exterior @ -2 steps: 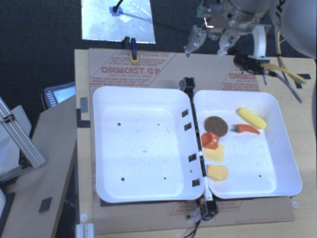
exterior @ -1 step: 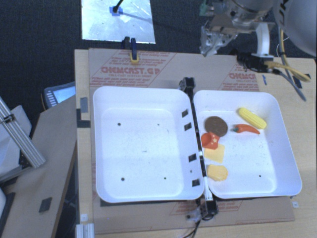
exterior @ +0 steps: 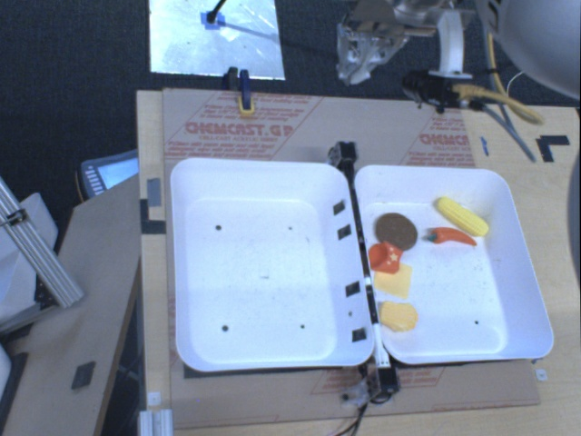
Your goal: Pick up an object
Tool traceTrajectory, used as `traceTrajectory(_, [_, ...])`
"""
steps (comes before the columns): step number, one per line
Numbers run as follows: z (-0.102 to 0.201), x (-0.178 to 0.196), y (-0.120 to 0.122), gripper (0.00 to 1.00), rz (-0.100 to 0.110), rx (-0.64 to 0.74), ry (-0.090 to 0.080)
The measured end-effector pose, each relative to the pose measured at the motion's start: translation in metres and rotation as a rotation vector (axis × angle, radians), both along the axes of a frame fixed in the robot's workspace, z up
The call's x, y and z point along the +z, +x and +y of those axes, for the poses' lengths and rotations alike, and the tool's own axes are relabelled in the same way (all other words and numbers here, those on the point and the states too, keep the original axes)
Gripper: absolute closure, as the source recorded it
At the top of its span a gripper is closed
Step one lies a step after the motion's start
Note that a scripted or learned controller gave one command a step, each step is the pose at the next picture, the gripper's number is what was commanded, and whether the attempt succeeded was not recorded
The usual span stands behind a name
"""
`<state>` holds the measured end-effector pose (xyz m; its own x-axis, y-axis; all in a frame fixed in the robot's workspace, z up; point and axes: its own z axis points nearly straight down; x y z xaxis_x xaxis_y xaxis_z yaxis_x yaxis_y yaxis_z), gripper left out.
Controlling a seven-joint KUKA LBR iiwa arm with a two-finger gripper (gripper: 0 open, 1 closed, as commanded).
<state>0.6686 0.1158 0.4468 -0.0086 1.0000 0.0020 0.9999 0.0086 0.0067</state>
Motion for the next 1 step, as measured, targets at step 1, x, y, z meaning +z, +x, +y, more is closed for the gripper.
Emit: traceTrajectory(1, [0.0551,0.0251,-0.0005,1.00,0.001,0.001,0.001])
